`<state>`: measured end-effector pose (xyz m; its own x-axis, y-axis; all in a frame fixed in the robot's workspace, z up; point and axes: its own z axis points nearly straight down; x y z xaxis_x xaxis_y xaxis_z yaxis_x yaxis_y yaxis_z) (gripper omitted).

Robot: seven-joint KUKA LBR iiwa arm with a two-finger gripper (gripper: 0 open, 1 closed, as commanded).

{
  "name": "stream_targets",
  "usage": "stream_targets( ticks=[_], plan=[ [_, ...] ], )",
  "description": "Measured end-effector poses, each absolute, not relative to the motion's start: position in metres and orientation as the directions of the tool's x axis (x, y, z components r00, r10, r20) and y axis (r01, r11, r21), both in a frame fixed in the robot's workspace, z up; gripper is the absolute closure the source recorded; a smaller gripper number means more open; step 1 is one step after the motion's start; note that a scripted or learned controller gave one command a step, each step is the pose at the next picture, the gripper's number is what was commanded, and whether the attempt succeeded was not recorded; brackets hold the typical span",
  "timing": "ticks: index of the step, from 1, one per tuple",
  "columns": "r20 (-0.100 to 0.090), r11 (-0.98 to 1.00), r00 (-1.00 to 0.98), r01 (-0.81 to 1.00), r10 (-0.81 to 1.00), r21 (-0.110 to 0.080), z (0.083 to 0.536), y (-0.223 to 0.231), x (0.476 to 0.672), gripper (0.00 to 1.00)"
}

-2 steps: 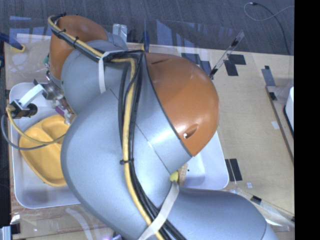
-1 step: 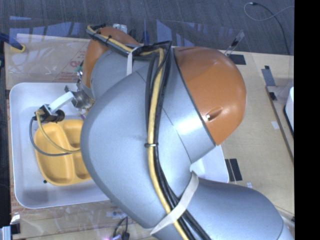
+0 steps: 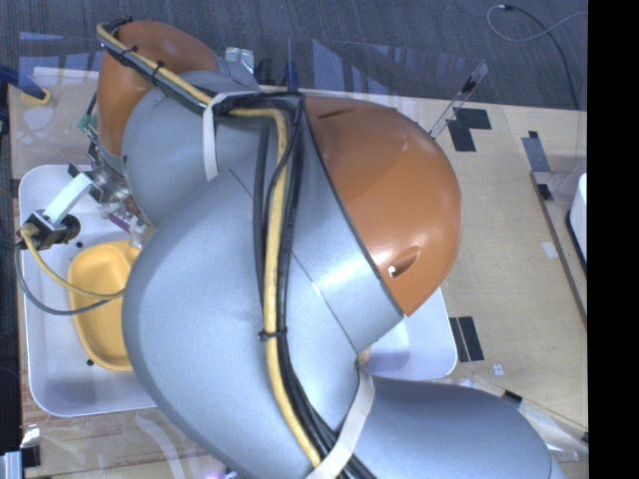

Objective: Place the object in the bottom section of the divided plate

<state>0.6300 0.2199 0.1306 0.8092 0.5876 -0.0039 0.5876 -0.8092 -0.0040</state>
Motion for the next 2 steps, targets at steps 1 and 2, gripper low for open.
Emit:
stream_targets(
  ticks=[1,2],
  plan=[
    [0.02,-0.932,0.932,0.362,0.362,-0.002,0.103,0.219,0.65,1.0],
    [-0.002,-0.967,0.967,0.254,0.254,-0.004,0.139,0.103,0.587,1.0]
  ],
)
